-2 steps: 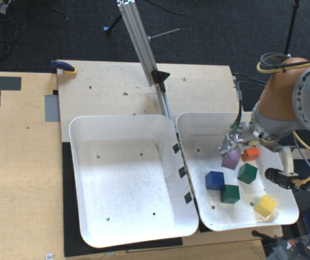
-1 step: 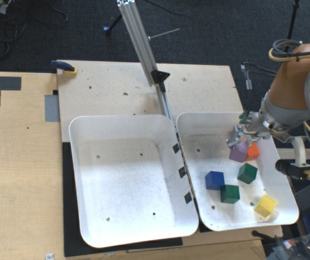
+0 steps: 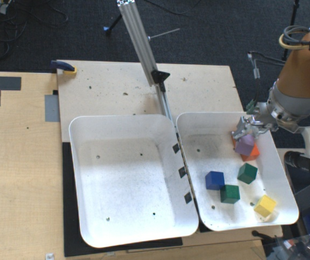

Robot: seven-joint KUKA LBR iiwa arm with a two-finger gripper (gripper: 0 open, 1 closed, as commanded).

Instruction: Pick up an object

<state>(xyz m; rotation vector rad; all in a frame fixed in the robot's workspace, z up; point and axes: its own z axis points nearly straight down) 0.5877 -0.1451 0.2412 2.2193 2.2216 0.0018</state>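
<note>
Nearest: yellow block (image 3: 265,205), green blocks, blue block (image 3: 215,180) in right bin (image 3: 284,199). Beyond, purple block (image 3: 245,144) on orange block, under gripper (image 3: 243,130); fingers' state cannot tell. Pale wooden counter (image 3: 19,161), speckled board, slanted aluminium post (image 3: 141,42). Farthest, dark carpet with cables.

2 white bins (image 3: 127,237), 6 blocks: 2 green (image 3: 247,173), 1 blue (image 3: 215,180), yellow (image 3: 265,206), purple (image 3: 245,144), orange (image 3: 254,152).

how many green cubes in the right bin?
2: one green cube mid-bin, another lower, beside the blue cube. The gripper could hide more.
</note>
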